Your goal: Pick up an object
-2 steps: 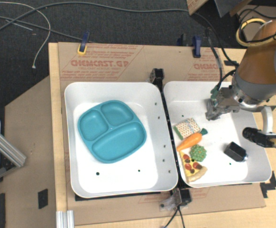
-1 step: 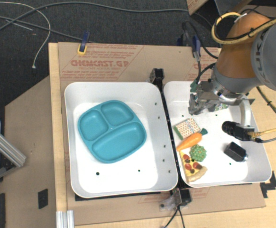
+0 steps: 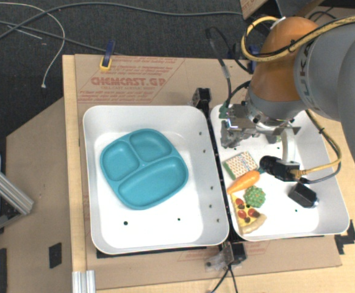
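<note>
My gripper (image 3: 230, 135) hangs over the back left part of the right bin (image 3: 330, 221), close to the wall between the two bins. Just in front of it lies a small checkered square piece (image 3: 240, 163). An orange carrot (image 3: 244, 180) lies beyond that, then a green broccoli (image 3: 255, 195) and a pizza slice (image 3: 248, 215). Nothing shows between the gripper's tips.
A blue divided plate (image 3: 144, 168) lies in the left bin (image 3: 98, 224). A small black block (image 3: 302, 195) rests in the right bin near its right side. The arm's grey and orange body covers the back of the right bin.
</note>
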`<state>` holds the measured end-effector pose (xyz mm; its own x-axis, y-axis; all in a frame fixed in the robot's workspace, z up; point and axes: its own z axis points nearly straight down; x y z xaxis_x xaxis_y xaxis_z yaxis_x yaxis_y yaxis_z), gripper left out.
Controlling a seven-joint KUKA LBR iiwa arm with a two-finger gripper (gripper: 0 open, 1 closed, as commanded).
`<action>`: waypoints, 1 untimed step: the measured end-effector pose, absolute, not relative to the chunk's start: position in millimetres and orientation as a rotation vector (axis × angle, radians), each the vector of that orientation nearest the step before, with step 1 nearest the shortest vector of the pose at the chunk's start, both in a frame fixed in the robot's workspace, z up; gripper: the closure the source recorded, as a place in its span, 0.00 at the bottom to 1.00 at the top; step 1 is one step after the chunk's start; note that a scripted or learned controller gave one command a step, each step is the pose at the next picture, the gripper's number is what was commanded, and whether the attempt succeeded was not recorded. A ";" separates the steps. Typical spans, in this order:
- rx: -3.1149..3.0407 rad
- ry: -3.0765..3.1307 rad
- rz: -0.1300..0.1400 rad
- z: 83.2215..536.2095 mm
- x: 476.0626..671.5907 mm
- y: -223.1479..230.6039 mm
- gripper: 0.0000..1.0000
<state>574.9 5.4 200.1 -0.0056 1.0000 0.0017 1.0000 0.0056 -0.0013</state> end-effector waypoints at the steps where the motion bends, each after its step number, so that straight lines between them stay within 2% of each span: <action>1: -2.214 -2.228 -0.003 196.7 585.2 56.3 1.00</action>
